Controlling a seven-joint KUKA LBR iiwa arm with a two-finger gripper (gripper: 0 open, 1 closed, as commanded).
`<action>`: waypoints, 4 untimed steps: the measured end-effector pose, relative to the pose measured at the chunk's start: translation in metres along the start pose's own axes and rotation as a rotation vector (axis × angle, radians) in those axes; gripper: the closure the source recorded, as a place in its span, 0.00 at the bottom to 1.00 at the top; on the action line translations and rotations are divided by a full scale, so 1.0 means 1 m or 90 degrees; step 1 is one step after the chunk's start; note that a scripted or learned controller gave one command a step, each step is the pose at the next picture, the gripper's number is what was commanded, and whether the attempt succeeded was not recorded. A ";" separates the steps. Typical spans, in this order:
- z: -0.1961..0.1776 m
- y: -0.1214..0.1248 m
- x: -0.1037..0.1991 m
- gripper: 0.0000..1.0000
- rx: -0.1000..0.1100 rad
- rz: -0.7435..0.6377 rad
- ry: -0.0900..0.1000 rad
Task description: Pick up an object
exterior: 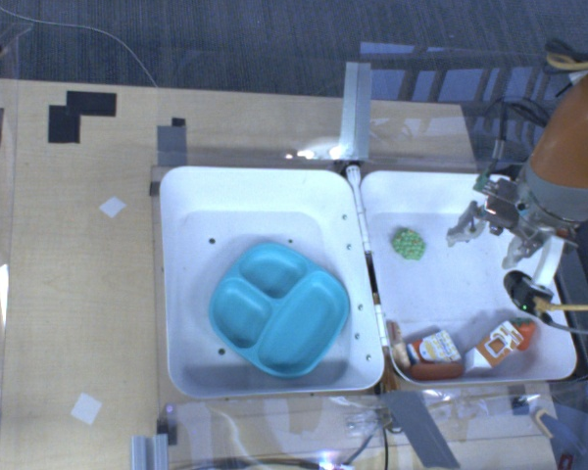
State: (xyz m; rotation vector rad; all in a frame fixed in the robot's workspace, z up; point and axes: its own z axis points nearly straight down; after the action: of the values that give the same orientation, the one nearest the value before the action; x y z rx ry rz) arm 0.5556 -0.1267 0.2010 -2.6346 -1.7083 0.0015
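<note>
We are looking down on a pale wooden worktop (69,292) that is carrying two shallow white bins side by side. The left bin (191,213) is holding a blue divided plate (279,308), which is lying flat near the bin's middle. The right bin (441,292) is holding several small things: a green, bumpy ball (408,244) is sitting toward the back left, well apart from the rest; a small carton (439,346) is resting on a reddish-brown sausage (433,368) along the front edge; and an orange-and-white carton (505,342) is lying near the front right corner. The arm (573,155) is reaching in from the right, and its hand (492,235) is hovering over the right side of the right bin. Its two fingers are standing apart, open, with nothing between them. The green ball is lying to the left of the hand, not touching it.
</note>
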 end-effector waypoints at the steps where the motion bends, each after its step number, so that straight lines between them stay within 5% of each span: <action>1: 0.001 0.109 0.023 0.00 -0.001 0.009 -0.001; 2: 0.049 0.103 0.048 0.00 -0.001 0.104 0.000; 3: 0.067 0.091 0.076 0.00 -0.001 0.335 0.000; 4: 0.067 0.091 0.076 0.00 -0.001 0.335 0.000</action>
State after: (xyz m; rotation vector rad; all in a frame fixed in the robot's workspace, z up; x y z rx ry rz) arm 0.6692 -0.0947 0.1342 -2.9895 -0.9647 0.0009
